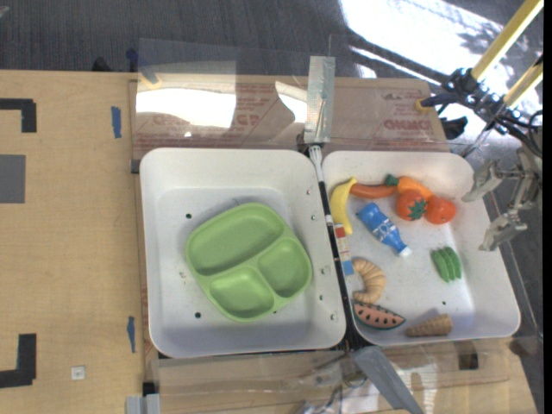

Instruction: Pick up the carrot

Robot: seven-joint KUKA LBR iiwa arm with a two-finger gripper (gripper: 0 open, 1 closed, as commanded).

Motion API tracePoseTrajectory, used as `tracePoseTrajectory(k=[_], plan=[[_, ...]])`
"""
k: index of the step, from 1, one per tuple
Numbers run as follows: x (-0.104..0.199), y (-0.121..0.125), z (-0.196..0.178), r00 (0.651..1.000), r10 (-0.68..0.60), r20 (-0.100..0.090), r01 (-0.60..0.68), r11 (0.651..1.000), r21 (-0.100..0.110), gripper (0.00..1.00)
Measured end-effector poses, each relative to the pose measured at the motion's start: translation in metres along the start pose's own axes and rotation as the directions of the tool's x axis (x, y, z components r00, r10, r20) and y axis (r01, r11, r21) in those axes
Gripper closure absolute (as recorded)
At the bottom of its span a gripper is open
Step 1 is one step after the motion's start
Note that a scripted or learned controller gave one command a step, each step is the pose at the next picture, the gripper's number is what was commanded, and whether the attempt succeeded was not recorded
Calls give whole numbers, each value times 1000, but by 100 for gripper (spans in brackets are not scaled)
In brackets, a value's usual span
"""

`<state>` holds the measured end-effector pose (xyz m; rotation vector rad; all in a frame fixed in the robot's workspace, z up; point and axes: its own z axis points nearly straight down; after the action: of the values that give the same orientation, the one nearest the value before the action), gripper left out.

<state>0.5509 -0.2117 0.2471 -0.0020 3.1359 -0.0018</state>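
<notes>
The carrot [372, 191] is a slim orange-red piece with a green top. It lies flat near the back of the right bin [492, 313], between a yellow banana [342, 200] and an orange pepper [409, 195]. My gripper [501, 211] hangs at the right bin's right rim, well to the right of the carrot and apart from it. Nothing shows in its grasp.
The right bin also holds a red tomato [441, 210], a blue bottle [381, 228], a green pea pod [447, 263], a croissant [371, 278], a watermelon slice [378, 316] and a brown cone [430, 324]. A green divided plate [248, 260] sits in the left bin [164, 188].
</notes>
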Motion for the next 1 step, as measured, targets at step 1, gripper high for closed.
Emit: tracePoseTrajectory(k=[1], plan=[[-44, -2, 141, 986, -167, 13, 167, 986, 4, 0]])
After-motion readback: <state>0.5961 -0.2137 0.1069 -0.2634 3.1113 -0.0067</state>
